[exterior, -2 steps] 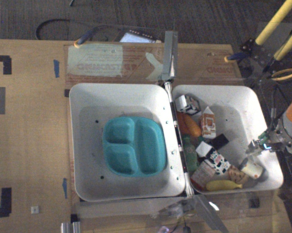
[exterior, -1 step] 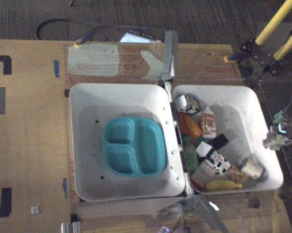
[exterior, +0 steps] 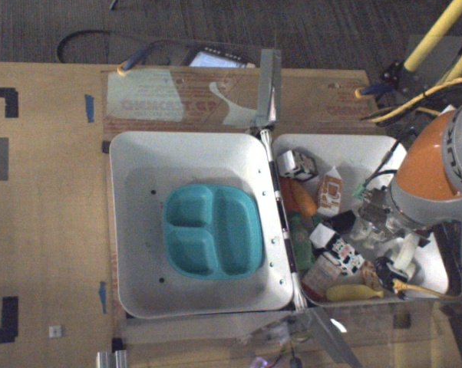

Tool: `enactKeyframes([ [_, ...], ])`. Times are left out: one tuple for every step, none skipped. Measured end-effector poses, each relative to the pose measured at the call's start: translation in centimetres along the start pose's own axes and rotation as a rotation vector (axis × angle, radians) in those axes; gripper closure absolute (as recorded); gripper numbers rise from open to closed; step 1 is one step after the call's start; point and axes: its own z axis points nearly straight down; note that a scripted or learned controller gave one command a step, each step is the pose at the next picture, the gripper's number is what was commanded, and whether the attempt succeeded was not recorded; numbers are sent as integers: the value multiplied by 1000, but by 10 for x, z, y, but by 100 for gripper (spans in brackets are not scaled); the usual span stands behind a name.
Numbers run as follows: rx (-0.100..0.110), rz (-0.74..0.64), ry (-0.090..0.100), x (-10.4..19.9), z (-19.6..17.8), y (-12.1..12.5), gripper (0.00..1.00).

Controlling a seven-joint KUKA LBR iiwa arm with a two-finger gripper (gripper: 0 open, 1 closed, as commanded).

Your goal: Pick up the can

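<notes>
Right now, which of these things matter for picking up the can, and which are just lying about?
For the job: what looks like the can, gripper, right bin.
Just lying about: teal tray, banana, carton, left bin.

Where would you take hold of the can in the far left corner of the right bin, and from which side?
Probably across its round body, midway along, coming straight down from above. The can seems to lie on its side close to the bin wall, with an orange thing just before it, so sideways approaches look blocked. Its exact axis is too blurred to tell.
</notes>
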Motion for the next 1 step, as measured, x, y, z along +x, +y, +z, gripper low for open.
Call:
enactKeyframes([
  [-1,-76,0,-53,-104,2,100],
])
